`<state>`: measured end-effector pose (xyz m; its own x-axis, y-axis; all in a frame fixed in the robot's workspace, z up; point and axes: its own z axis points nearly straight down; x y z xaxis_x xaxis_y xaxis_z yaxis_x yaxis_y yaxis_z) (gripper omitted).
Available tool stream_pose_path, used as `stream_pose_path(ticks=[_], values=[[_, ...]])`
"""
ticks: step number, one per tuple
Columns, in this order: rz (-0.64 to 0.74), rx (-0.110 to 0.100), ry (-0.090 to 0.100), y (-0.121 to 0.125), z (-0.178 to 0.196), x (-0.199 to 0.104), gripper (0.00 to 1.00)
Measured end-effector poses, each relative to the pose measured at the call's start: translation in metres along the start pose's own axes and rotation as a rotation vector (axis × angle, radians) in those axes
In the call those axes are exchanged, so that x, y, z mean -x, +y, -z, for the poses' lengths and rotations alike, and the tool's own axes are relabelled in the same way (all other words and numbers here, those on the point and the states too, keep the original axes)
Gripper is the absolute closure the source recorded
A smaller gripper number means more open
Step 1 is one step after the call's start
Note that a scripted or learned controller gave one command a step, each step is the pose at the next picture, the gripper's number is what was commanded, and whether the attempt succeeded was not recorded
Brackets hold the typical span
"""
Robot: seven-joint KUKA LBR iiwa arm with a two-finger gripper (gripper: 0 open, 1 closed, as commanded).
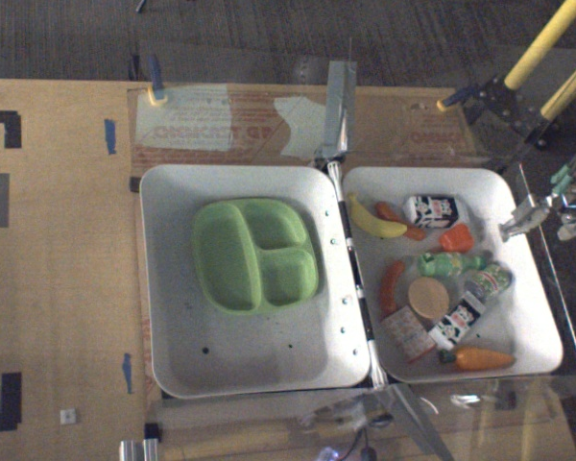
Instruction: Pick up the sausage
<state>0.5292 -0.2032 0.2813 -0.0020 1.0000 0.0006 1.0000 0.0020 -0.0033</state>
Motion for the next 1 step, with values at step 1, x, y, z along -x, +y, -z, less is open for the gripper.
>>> stream_pose_path(ticks=[1], values=[[-0.204,-0.004,0.001,0.0331,-0.1285,-0.0636,0.00]])
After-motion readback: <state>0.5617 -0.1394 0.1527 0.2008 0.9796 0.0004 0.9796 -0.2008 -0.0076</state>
